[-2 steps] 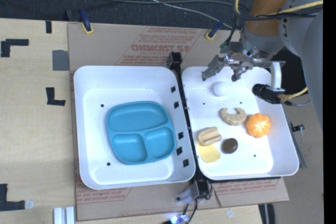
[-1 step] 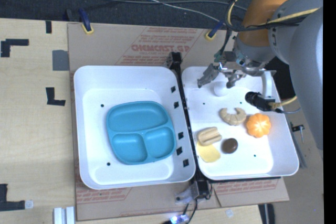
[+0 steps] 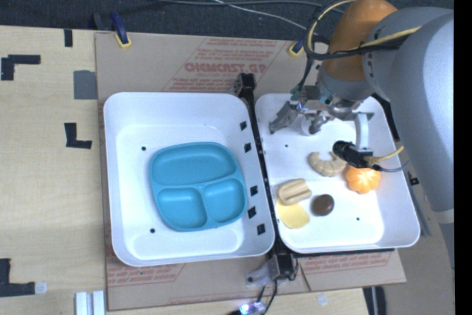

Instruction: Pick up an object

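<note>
The arm reaches in from the right and holds its gripper [image 3: 295,119] over the upper left part of the right bin [image 3: 369,232], near the divider between the two bins. Its two fingers are spread and released, with nothing between them. The candidate objects lie lower in that bin: a pale croissant-like piece [image 3: 326,164], an orange item [image 3: 361,179] just beside it, a small bun [image 3: 293,191], a yellow block [image 3: 294,216] touching the bun's lower side, and a dark brown round piece [image 3: 321,205]. The left bin [image 3: 122,158] carries a blue divided tray [image 3: 196,184]. This looks like the approach step, with no grasp yet made. The next move calls for shifting toward one object, centring the spread fingers on it, descending and closing.
</note>
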Motion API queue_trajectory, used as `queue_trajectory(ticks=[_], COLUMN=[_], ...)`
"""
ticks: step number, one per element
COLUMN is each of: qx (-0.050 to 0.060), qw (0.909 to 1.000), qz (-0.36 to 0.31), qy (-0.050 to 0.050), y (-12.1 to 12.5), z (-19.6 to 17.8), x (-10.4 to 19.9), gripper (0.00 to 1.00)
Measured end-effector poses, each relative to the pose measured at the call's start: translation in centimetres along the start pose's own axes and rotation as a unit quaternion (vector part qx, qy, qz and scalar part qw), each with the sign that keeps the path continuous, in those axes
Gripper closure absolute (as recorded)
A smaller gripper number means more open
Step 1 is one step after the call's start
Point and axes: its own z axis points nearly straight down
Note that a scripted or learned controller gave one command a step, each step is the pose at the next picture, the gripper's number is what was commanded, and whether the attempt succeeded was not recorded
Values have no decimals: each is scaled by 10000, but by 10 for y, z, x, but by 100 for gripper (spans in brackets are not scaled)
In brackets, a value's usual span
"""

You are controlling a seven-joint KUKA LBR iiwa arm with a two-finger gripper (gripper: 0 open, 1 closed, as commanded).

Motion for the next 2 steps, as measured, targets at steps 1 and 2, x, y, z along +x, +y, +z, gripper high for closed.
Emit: queue_trajectory(ticks=[1, 2], qx=[-19, -29], qw=[10000, 10000], qz=[-3, -7], qy=[-5, -6], y=[0, 0], z=[39, 27], x=[1, 1], gripper=[0, 100])
